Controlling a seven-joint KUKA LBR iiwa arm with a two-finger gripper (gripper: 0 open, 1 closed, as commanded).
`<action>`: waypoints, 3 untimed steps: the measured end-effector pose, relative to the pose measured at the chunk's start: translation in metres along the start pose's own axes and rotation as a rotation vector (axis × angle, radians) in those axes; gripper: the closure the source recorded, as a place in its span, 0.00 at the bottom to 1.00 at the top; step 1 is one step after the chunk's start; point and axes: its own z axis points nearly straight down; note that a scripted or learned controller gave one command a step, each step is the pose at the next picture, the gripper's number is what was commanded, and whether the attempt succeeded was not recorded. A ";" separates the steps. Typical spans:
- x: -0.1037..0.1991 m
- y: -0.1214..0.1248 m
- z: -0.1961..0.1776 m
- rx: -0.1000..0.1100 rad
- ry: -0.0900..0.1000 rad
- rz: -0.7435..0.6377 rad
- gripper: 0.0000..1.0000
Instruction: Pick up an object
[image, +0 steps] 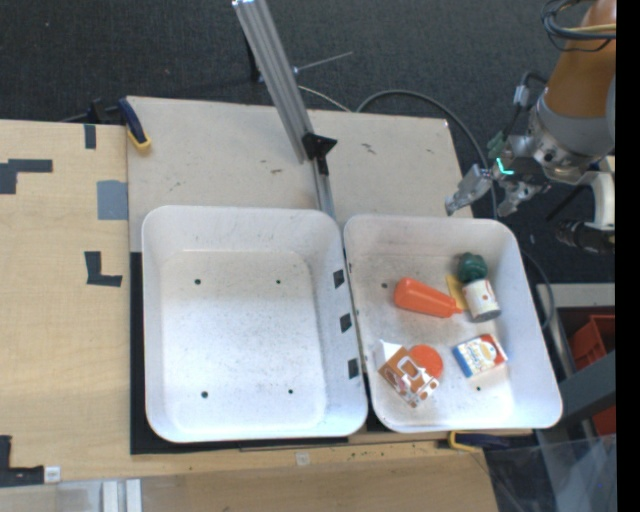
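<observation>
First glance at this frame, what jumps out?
The orange carrot in the middle of the right bin, with a green-capped bottle, a small carton and an orange-and-white packet around it. The gripper hangs above that bin's far right corner, holding nothing.

Even, bright overhead light, soft shadows, mild glare on the white bins (243, 225), slightly soft focus throughout.

Pale bench board (230, 165) under two shallow white bins, left bin (240, 320) and right bin (530, 380), side by side with rims touching. Slanted aluminium rail (283, 85) above the seam, black bracket (318, 146) at its foot. Yellow-handled clamp (135, 125) at the board's far left corner; grey tape patch (112, 199) on the wooden surface (50, 330).
</observation>
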 end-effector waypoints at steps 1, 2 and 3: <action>0.000 0.001 -0.003 -0.004 -0.002 -0.001 0.00; 0.006 0.007 0.045 0.000 -0.001 -0.001 0.00; 0.009 0.013 0.092 0.001 -0.001 -0.001 0.00</action>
